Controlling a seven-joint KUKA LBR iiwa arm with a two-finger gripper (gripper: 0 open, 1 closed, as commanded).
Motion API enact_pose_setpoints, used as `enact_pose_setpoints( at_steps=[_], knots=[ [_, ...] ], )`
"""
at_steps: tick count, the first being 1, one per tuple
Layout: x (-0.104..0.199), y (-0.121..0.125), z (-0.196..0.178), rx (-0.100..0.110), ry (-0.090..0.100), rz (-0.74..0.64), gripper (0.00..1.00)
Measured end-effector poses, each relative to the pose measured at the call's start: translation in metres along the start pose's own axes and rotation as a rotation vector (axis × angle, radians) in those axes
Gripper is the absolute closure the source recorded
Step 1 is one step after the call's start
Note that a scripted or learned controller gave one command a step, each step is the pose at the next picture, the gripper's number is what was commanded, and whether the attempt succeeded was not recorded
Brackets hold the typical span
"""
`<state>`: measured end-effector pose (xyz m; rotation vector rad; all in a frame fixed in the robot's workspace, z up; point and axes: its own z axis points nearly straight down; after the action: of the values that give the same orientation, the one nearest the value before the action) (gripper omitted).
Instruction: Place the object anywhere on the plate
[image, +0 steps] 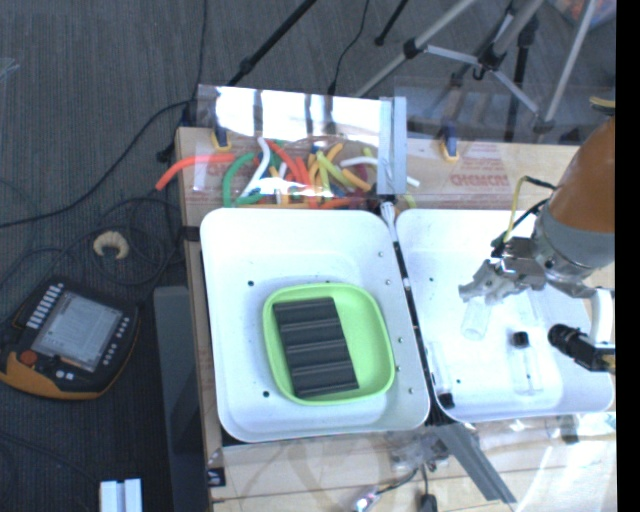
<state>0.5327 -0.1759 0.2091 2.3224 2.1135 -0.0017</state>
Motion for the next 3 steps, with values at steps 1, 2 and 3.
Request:
enact_pose_setpoints(
  at_steps=[1, 2, 3],
  knots=[
    [0.0, 0.0, 0.0, 0.0, 0.0, 0.0, 0.0],
    [-0.029, 0.047, -0.122, -0.001, -0.003, 0.114, 0.0],
    [-0.04, 0.027, -0.226, -0.001, -0.003, 0.269, 0.0]
  ],
)
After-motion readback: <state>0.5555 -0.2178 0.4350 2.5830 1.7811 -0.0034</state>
